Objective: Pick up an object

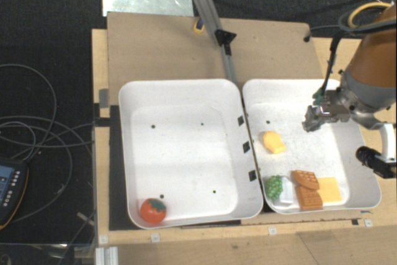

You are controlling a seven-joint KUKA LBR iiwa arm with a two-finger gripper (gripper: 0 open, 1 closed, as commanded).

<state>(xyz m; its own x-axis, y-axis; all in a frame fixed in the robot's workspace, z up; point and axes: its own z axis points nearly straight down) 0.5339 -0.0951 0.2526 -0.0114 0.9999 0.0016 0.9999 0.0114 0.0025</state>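
My gripper (pixel 315 118) hangs over the right bin (pixel 356 198) — jaw state I can't tell — with the yellow block (pixel 273 142) just down-left of it, nearest target

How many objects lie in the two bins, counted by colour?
Red: 1, tomato
Yellow: 2, lump and flat slab
Green: 1, bumpy piece
Orange-brown: 2, upper waffle and lower waffle
Total: 6

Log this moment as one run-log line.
gripper: over right bin, nothing seen held | yellow piece: right bin, left of gripper | tomato: left bin front corner
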